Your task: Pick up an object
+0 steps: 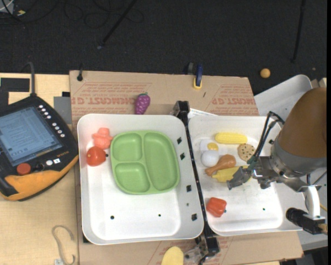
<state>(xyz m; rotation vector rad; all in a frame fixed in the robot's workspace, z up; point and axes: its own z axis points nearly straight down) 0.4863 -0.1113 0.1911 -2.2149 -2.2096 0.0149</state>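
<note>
Surface (38, 220): light wood, bearing two white bins side by side on brown cardboard (154, 90).

Left bin (138, 220): green tray (144, 163) with three compartments lies in its upper middle. A pink toy (102, 137) and a red tomato (95, 157) sit just left of the tray, against the bin's left wall. The lower half of the floor is bare.

Right bin (248, 217): items cluster in the upper left. Corn cob (230, 138) near the far wall; cookie (246, 151) below it; small yellow piece (212, 146) and white egg (209, 158) to the left; drumstick (221, 164) over a yellow item (226, 174). Red pepper (216, 206) lies alone lower left, close to the divider between the bins. The lower middle and right floor is bare.

Arm (303, 134): enters from the right, over the right bin's right edge.

Pincer (239, 179): dark, low over the right bin, tip just beside the yellow item and drumstick, at their lower right. Whether it is wide or narrow cannot be told; nothing is seen between its fingers. The pepper lies below and left of it, apart.

Outside the bins: purple grapes (142, 103) on the cardboard above the left bin; a lemon (172, 255) at the near edge; a pendant (27, 142) with screen at left; an orange ball (265, 73) at upper right.
</note>
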